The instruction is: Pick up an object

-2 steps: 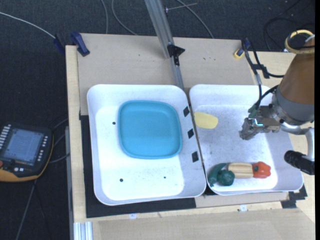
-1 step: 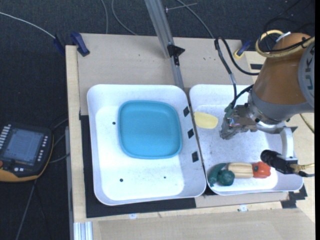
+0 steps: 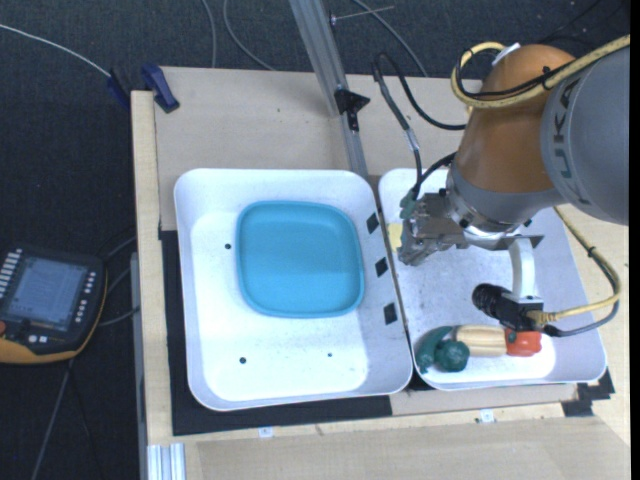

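My gripper (image 3: 420, 240) hangs low over the right bin (image 3: 575, 268), near its left wall; I cannot tell its state. The green-headed wooden tool (image 3: 470, 346) lies below me, apart, beside a blue plate (image 3: 298, 258) in the left bin (image 3: 200, 268).

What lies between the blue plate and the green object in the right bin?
In the camera view, between the blue plate and the green object lie bare bin floor and the bins' adjoining rims.

a handheld control pendant (image 3: 45, 303) with a lit screen lies on the dark carpet (image 3: 70, 168) left of the wooden bench (image 3: 250, 118). thin cables (image 3: 200, 8) loop across the carpet. a blue clamp (image 3: 158, 86) sits at the bench's far left corner, and a slanted metal pole (image 3: 322, 43) rises behind the bins.
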{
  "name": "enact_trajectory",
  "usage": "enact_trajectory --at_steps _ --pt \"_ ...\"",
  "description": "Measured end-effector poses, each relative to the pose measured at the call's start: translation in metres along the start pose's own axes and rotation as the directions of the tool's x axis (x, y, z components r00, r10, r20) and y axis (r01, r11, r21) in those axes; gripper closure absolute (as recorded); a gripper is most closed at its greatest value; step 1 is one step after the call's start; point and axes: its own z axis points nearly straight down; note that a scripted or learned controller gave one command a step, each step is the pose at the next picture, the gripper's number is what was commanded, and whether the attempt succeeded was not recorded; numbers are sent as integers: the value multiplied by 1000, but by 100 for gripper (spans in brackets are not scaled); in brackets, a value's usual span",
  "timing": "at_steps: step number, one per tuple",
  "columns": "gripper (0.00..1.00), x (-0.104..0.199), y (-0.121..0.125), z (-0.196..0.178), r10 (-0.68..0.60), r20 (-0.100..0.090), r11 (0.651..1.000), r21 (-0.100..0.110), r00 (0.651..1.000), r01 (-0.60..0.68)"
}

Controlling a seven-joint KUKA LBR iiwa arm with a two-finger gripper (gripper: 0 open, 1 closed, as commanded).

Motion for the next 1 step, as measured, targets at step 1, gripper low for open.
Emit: enact_trajectory --at_steps 1 --pt "100 58 20 -2 0 0 1000 0 1000 0"
